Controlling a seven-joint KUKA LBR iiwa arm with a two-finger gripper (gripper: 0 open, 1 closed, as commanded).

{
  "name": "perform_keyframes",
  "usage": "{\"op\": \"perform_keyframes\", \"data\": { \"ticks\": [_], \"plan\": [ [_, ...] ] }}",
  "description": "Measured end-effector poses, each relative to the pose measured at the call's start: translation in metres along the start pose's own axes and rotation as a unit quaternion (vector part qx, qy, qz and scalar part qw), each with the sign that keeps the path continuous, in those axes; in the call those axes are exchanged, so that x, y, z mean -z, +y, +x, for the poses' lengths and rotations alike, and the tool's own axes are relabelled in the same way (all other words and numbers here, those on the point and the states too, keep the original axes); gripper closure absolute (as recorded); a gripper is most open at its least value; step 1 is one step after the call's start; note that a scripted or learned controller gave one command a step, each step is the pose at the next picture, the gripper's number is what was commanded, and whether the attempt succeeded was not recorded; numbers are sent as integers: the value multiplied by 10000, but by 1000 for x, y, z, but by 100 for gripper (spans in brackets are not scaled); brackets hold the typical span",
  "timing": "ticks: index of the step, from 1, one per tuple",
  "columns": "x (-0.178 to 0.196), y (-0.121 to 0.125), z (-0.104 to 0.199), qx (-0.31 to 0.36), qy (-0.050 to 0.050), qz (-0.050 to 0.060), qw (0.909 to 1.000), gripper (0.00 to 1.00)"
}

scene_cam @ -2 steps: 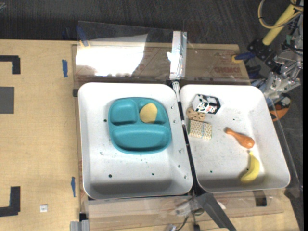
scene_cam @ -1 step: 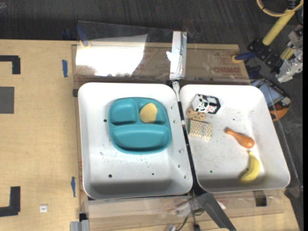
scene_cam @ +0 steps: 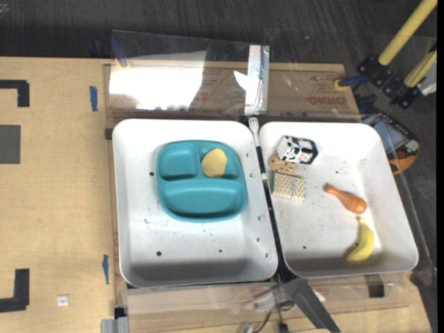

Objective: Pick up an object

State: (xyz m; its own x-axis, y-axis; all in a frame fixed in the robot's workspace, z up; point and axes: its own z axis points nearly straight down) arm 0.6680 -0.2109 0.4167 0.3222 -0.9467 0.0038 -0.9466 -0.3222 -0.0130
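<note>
nothing had been lifted yet: the banana (scene_cam: 361, 244), orange drumstick toy (scene_cam: 345, 198) and small boxes (scene_cam: 291, 170) all lay in the right bin (scene_cam: 388, 255), every one awaiting a grasp.

Two white bins sit side by side: a left bin (scene_cam: 132, 248) and a right bin (scene_cam: 388, 241). One teal divided tray (scene_cam: 201, 196), one yellow round piece (scene_cam: 214, 162), one banana (scene_cam: 361, 244), one orange drumstick-shaped toy (scene_cam: 346, 198), one black-and-white patterned block (scene_cam: 297, 150), one tan speckled block (scene_cam: 288, 185).
</note>
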Motion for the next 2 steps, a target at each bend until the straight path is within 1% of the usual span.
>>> {"op": "perform_keyframes", "data": {
  "ticks": [1, 2],
  "plan": [
    [-2, -3, -10, -724, -30, -41, 9974, 100],
    [21, -37, -108, 535, -34, -22, 9986, 100]
  ]
}}
